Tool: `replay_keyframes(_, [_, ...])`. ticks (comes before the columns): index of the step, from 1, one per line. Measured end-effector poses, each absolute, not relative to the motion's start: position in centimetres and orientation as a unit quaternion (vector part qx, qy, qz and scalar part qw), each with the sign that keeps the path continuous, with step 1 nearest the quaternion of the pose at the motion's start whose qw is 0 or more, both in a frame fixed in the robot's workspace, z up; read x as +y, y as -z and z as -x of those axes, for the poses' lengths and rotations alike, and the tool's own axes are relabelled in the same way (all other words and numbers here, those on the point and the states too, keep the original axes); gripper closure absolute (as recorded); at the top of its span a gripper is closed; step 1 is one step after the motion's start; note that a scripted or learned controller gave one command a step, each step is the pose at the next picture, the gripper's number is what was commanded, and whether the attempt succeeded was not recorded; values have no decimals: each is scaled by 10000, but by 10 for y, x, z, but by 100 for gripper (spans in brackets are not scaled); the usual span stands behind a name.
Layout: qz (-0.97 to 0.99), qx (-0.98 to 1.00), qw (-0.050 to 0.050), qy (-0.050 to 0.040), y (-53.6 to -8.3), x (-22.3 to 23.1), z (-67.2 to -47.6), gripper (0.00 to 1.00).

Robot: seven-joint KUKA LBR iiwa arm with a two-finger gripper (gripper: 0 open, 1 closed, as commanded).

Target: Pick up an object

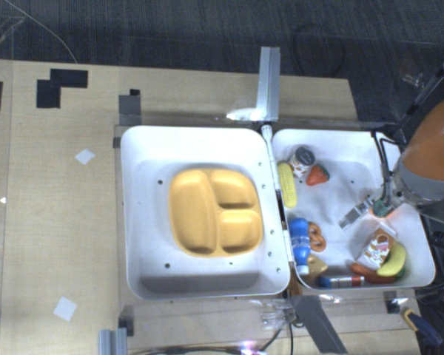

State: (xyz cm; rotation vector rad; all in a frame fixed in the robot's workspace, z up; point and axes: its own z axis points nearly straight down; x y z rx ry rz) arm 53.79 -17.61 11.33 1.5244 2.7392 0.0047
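Note:
My gripper hangs low over the bare floor in the middle of the right bin, reaching in from the right below the orange wrist band. No object sits at its tip. A small carton and a banana lie just below and to the right of it. A strawberry and a small dark-lidded jar lie up and to its left. A corn cob rests along the bin's left wall.
A blue bottle, a pretzel and a marker crowd the right bin's lower left. The left bin holds a yellow divided tray. A metal post stands behind the bins.

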Motion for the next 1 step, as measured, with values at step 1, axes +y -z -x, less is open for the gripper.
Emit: replay_keyframes(1, [-5363,8440,38,-14,-97,-196,-647,0])
